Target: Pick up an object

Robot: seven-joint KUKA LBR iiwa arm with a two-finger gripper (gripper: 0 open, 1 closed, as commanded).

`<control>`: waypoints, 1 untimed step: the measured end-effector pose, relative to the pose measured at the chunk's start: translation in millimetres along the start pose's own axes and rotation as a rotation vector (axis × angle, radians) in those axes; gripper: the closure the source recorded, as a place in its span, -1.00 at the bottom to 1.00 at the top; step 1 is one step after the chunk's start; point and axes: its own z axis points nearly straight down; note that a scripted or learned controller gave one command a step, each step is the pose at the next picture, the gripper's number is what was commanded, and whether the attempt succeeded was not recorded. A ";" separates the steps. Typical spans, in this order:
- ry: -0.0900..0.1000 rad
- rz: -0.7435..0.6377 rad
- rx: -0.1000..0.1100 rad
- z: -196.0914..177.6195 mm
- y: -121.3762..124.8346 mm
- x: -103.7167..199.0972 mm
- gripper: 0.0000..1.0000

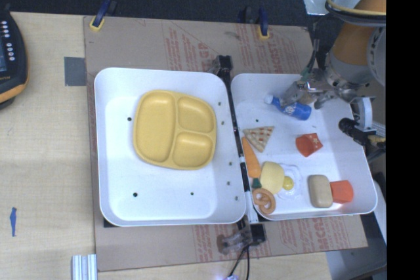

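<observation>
Toys lie scattered in the right bin (367,160), while the left bin (111,141) carries a yellow divided plate (175,128) near its middle. At the upper part of the right bin, the tool (308,94) sits low over a blue bottle (289,106), which lies on its side on the bin floor; whether the tool is apart or closed on the bottle, I cannot tell from this angle. Below that lie a toast triangle (258,137), a red block (309,144), an orange carrot (250,158) along the left wall, a yellow piece (272,176), a pretzel (264,200), a tan bread piece (319,191) and, touching its right side, an orange block (342,191). Both bins rest on a cardboard sheet (170,42) clamped to the worktop (46,160).
</observation>
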 end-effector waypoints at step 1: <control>0.004 0.003 0.014 5.8 -44.7 30.1 -1.00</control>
